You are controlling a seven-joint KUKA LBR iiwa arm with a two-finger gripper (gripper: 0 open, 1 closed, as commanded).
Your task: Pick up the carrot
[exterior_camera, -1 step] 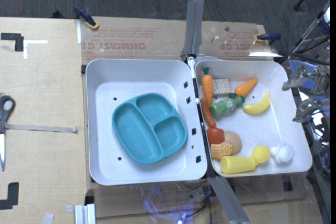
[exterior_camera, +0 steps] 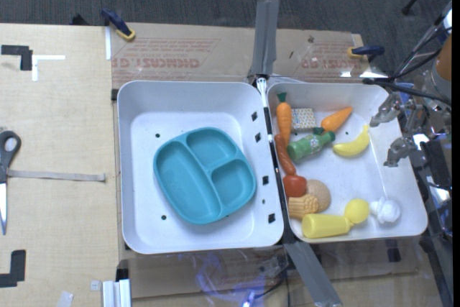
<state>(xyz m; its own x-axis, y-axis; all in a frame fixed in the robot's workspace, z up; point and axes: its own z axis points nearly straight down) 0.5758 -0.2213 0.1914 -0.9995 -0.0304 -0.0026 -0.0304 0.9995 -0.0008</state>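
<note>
**Gripper waits at the bin's edge, carrot not yet approached**

The left bin (exterior_camera: 129, 176) holds one big item, a teal divided plate (exterior_camera: 205, 175) with three compartments, lying flat at its middle. Nothing sits on the plate.

Over to the right bin (exterior_camera: 402, 226), and it's crowded. Along the front wall lies a yellow squash-like piece (exterior_camera: 327, 225), with a corn cob (exterior_camera: 302, 205) and a tan round item (exterior_camera: 318, 192) just behind it, and a small white item (exterior_camera: 389, 210) near the front right corner. A green bottle-shaped toy (exterior_camera: 310, 145) lies across the middle, and a banana (exterior_camera: 352, 145) lies just to its right. A red item (exterior_camera: 294, 185) and a sausage (exterior_camera: 285, 157) hug the left wall.

Now the target. Two orange pieces could pass for it: the long carrot (exterior_camera: 284, 121) upright against the left wall at the back, and a shorter orange piece (exterior_camera: 336, 118) tilted near the back wall, touching the bottle's end.

The gripper (exterior_camera: 395, 133) hovers at the right rim of this bin, well apart from both. Its fingers look spread apart, with nothing between them.

By my read this is the approach step, with the grasp not yet begun. The next move calls for a reach leftward across the bin and a descent onto the carrot, with care for the bin wall and the sausage right beside it.
</note>
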